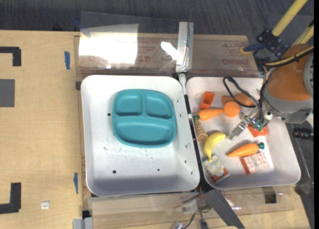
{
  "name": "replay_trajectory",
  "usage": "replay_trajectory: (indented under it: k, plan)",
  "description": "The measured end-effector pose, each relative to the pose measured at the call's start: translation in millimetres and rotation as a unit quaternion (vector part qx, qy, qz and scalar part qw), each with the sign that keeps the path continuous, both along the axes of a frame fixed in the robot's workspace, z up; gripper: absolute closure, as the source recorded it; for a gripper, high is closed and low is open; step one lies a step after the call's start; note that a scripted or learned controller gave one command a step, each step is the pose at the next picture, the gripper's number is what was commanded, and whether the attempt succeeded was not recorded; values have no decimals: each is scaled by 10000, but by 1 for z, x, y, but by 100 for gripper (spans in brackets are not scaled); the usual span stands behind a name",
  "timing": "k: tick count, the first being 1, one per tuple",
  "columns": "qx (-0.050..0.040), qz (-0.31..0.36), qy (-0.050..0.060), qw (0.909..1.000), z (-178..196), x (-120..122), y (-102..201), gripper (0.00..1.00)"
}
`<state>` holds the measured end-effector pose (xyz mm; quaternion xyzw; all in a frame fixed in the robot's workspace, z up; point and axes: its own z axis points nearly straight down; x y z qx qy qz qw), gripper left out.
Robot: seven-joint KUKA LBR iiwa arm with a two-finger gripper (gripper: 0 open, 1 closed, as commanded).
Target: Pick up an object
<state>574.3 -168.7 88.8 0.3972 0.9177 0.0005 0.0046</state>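
On the left, the shallow white plastic bin holds a teal plastic plate with three compartments, lying flat near the middle.

The second white bin stands just beside it on the right and is full of small toy food. At its left wall there is a brown ribbed stick-shaped piece, and next to it a yellow banana. Below the banana lies a small printed carton with a red end. Higher up are an orange cube, a small orange carrot and a round orange fruit. Lower right, a bigger orange carrot with a green tip lies across, and below it a red and white box.

The metal two-finger gripper hangs between the round fruit and the bigger carrot. Its fingers stand a little apart, and I see nothing between them. The grey arm with the orange band comes from the right.
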Motion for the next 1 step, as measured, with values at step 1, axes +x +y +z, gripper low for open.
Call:
replay_trajectory:
  k: [1]
  plan:
    - [4, -123, -5, 9999, 0, -50, 13, 0]
